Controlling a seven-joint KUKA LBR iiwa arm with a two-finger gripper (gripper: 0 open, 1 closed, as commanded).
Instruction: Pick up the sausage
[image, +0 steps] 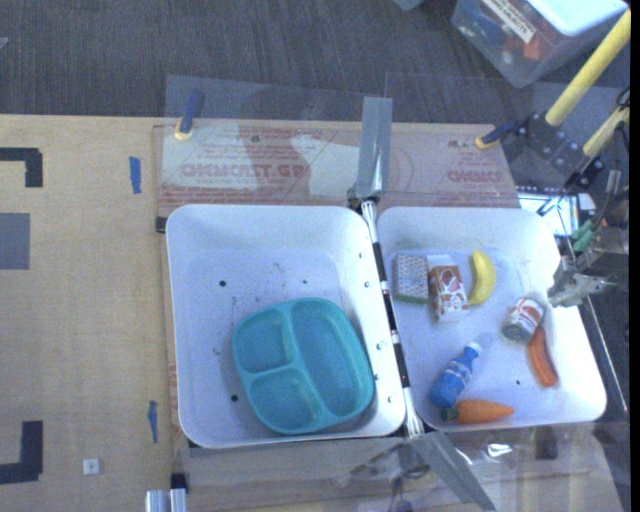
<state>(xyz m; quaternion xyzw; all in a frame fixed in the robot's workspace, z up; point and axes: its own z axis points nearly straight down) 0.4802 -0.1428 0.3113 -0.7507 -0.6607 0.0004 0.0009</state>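
Along the right wall of the right-hand bin (580, 400), the sausage (541, 358) lay flat on the white floor, a slim orange-red piece set lengthwise and slightly aslant. A small can (522, 320) stood just beside its upper end; a carrot (484, 409) and a blue bottle (455, 376) lay to its left, apart from it. A banana (482, 276) and two small cartons (430, 283) sat further up the bin. The left-hand bin (200, 250) held a teal divided tray (301, 366).

The gripper (577, 282) stood at the right rim of the bin, above and beside the can; whether it was released or clenched could not be determined, and nothing was seen in it.

Judgement: the sausage appeared light, smooth and probably slippery, likely a rigid toy. A hold across its narrow width at mid-length seemed soundest, clear of the can and the bin wall.
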